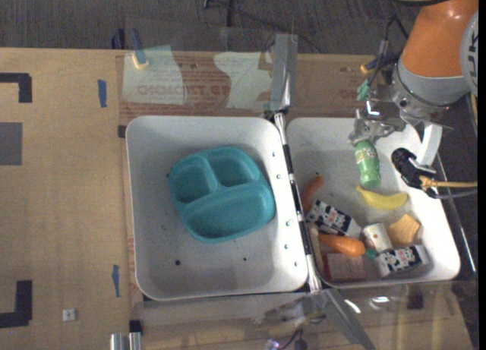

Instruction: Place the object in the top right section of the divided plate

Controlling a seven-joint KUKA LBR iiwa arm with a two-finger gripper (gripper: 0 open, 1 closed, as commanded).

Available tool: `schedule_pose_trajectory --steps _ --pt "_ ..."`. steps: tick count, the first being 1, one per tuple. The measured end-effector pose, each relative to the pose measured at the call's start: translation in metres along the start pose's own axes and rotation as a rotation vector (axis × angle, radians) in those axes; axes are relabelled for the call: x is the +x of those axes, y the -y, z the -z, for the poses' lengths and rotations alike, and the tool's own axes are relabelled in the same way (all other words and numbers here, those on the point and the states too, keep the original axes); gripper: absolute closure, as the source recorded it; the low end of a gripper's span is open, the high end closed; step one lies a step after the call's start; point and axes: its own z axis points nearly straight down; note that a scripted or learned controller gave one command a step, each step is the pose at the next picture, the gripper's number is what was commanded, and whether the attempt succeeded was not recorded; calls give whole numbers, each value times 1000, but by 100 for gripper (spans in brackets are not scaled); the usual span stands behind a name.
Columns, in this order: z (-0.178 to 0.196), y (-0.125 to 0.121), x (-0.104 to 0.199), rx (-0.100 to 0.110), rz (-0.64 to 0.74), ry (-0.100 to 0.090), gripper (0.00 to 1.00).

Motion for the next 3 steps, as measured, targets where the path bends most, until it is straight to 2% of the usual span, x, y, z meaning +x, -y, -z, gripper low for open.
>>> schedule_pose_trajectory --steps 2,3 --pt "-71 14 158 4 11 -2 100" --pt "-70 14 158 3 11 -2 0"
